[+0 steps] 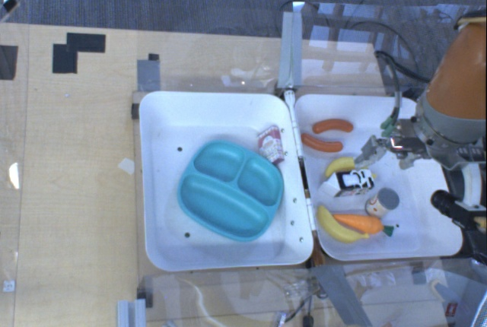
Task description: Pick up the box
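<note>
1. In the right bin point(426, 242), the gripper point(378, 148) hangs over the middle, its grey fingers slanting down and to the left from the arm point(456, 90), which comes in from the right edge.
2. How wide the fingers stand cannot be told from this angle; nothing shows between them.
3. The box point(272, 144), a small red and white carton, is in the other bin: it lies tilted against the right wall of the left bin point(160, 166), touching the upper right rim of the blue plate point(230, 189).
4. The box is well apart from the gripper, with the wall between the bins lying between them.
5. The blue plate, with three compartments, lies in the middle of the left bin.
6. Just below the gripper sits a black and white toy point(350, 182), with a small banana point(340, 165) touching its upper left.
7. Two sausages point(327, 134) lie side by side near the top of the right bin.
8. A larger banana point(337, 226) curves along the bottom, with a carrot point(361, 223) lying across it.
9. A small figure with a grey cap point(380, 202) stands just above the carrot.
</note>
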`<state>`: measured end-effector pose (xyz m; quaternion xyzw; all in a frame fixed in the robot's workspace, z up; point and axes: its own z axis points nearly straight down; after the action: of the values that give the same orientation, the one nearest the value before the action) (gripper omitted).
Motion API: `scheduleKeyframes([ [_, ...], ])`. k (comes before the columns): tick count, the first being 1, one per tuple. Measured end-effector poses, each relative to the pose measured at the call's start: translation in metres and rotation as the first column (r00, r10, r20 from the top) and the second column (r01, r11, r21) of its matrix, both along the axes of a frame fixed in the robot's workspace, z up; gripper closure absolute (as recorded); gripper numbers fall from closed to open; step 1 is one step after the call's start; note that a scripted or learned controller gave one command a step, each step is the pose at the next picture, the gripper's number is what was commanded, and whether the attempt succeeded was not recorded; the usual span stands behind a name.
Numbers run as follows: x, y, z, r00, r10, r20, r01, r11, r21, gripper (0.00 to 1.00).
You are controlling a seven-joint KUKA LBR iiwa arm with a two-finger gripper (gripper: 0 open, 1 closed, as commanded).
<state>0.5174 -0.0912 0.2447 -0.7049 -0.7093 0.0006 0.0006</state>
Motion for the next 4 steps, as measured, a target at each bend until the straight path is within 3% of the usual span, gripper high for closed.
scheduleKeyframes([
  [1, 0.058, -0.033, -0.121, 1.000, -0.020, 0.001, 0.020, 1.000, 0.000, 0.00],
  [2, 0.151, -0.044, -0.161, 1.000, -0.024, -0.011, 0.024, 1.000, 0.002, 0.00],
  [3, 0.153, -0.044, -0.152, 1.000, -0.018, -0.009, 0.018, 1.000, 0.001, 1.00],
  [4, 0.093, -0.069, -0.016, 0.959, -0.283, 0.008, 0.283, 0.959, 0.001, 1.00],
])
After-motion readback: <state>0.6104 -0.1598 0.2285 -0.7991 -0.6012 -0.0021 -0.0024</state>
